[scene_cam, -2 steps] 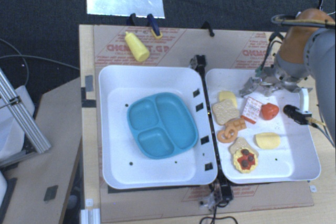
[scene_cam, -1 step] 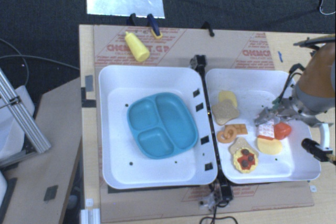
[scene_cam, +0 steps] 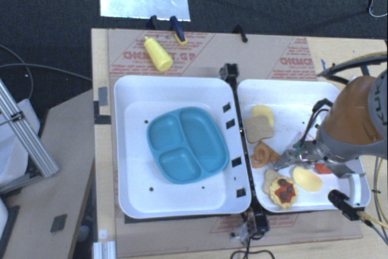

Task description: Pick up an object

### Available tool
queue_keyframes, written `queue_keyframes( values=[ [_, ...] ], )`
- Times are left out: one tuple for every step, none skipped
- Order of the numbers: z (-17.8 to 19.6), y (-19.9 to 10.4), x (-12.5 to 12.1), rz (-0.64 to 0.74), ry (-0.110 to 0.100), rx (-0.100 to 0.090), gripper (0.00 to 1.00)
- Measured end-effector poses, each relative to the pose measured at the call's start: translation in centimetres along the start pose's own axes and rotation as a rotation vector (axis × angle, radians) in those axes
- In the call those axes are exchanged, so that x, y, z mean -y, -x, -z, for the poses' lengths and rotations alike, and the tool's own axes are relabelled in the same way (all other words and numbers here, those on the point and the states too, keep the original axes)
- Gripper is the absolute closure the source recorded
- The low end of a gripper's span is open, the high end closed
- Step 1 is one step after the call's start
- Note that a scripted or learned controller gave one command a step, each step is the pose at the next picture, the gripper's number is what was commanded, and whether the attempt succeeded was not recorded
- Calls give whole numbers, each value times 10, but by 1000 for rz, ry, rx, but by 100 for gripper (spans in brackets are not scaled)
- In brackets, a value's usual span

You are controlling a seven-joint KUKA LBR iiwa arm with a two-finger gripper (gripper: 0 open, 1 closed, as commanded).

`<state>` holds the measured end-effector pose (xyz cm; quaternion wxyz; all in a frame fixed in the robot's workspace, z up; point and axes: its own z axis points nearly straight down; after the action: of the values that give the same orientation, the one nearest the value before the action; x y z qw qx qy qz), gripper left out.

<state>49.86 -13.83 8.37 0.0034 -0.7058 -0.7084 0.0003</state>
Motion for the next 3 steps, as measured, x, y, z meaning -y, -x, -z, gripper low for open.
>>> queue_keyframes(
  values=[
    [257,-32,11,5,25,7,0],
    [364,-116,12,11,21,2,0],
    [447,-188,13,9,18,1,0]
  ],
)
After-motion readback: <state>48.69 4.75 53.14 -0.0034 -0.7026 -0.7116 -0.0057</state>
